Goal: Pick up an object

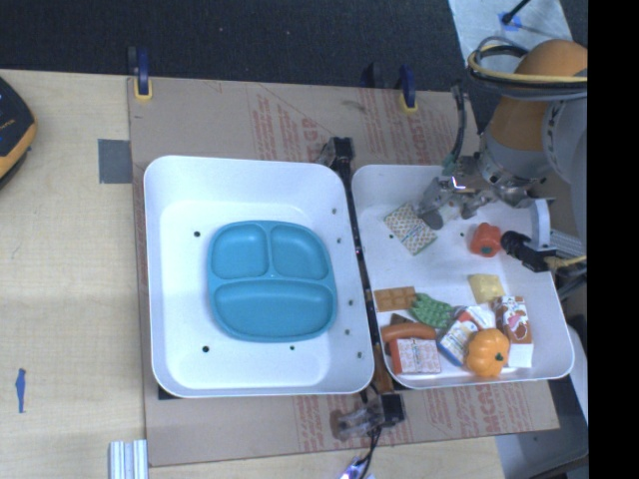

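The right bin (371, 230) holds several toy foods. A checkered packet (409, 230) lies in its far left part. A small red-orange piece (485, 239) lies to the right of the packet. My gripper (436, 206) hangs low over the bin's far end, just up and right of the checkered packet and close to it. Nothing can be seen held in it. Toward the near end lie a brown waffle bar (393, 297), a green piece (434, 310), a yellow piece (486, 287) and an orange pumpkin (487, 352).
The left bin (165, 267) holds a blue divided plate (272, 279). Small cartons (457, 339) and a red sausage (411, 332) crowd the right bin's near end. The arm's orange band (534, 88) rises at the right. A dark gadget (12, 128) sits at the bench's left edge.
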`<action>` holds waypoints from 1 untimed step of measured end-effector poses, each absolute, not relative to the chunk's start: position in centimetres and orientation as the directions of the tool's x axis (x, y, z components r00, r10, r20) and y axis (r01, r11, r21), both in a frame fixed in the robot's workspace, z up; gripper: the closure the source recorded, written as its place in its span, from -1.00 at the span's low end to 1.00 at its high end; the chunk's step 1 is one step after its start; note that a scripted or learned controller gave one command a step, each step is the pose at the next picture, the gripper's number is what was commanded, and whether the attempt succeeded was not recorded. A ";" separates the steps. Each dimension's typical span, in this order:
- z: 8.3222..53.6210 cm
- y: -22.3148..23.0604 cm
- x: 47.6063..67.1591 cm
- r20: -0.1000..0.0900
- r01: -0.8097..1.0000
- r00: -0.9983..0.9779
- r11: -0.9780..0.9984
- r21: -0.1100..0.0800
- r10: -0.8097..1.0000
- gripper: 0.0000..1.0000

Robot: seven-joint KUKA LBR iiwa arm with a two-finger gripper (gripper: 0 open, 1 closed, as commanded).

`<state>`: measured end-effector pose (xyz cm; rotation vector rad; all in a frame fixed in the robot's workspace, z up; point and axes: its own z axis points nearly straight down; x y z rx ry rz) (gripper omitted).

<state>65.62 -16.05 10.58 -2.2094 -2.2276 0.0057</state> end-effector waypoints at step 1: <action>13.4 -14.7 65.6 0.000 1.000 -0.006 0.006 -0.002 1.000 1.00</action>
